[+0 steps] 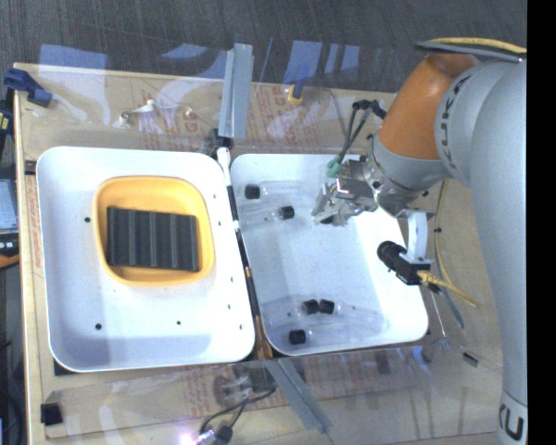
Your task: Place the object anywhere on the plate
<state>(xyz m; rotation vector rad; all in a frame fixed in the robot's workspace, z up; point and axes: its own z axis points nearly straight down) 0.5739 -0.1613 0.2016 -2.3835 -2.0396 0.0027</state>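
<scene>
Nearest the camera, along the front wall of the right shallow white bin (pixel 417 327), small black objects are seen: one black cube-like piece (pixel 297 337) by the front edge and a pair of black pieces (pixel 318 306) just behind it, beside what looks like a clear, hard-to-read item. Further back, two more small black pieces (pixel 251 192) lie near that bin's rear left corner. Above the rear right part of this bin the two-finger gripper (pixel 338 202) is held low; whether its jaws are spread or clenched cannot be told, and nothing can be made out between them. To the left, in the left shallow white bin (pixel 65 341), the yellow rounded plate (pixel 148 191) is found, bearing only a dark ribbed rectangular insert (pixel 154 239). No object is judged delivered yet; the pick, the carry across and the release all remain.
</scene>
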